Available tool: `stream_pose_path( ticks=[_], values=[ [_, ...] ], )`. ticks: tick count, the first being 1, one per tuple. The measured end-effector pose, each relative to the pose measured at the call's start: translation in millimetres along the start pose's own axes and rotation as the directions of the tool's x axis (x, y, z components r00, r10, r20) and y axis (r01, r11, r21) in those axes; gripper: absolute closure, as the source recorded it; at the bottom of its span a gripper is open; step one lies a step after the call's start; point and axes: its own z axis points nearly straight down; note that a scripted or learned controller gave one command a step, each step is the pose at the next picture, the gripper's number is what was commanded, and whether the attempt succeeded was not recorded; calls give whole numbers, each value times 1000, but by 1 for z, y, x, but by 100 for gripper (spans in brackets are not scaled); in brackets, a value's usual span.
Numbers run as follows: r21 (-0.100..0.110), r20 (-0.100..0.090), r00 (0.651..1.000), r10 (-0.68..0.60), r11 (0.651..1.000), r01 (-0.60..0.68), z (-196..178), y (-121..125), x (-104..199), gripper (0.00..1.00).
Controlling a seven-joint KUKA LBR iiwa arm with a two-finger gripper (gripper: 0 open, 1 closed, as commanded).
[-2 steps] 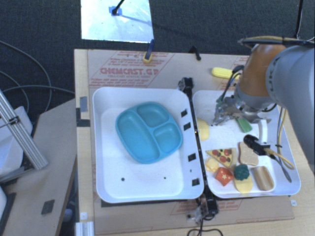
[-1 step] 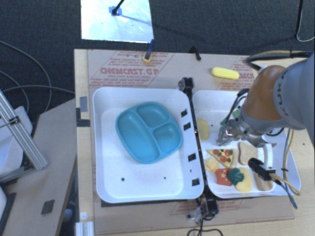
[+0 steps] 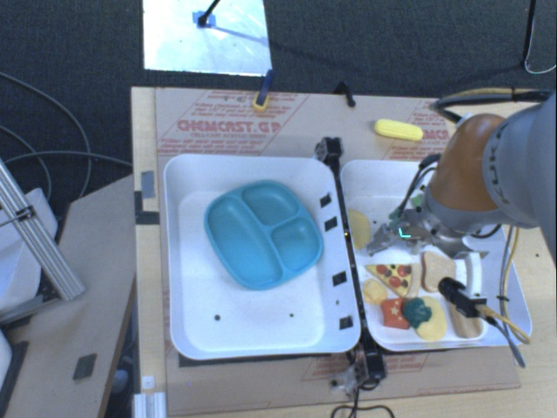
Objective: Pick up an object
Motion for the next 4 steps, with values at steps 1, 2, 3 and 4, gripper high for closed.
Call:
stream_pose_path(
  ticks=[1, 2, 3, 4],
  values=[
    [3, -1, 1000, 1, 1000, -1, 0, -42, 15, 0],
    [-24, -1, 1000, -13, 1000, 13, -109, 111, 82, 0],
    [-6, 1, 1000, -9, 1000, 9, -112, 105, 76, 100],
    [-1, 1, 1000, 2, 1000, -2, -147, 62, 51, 100]
  ],
)
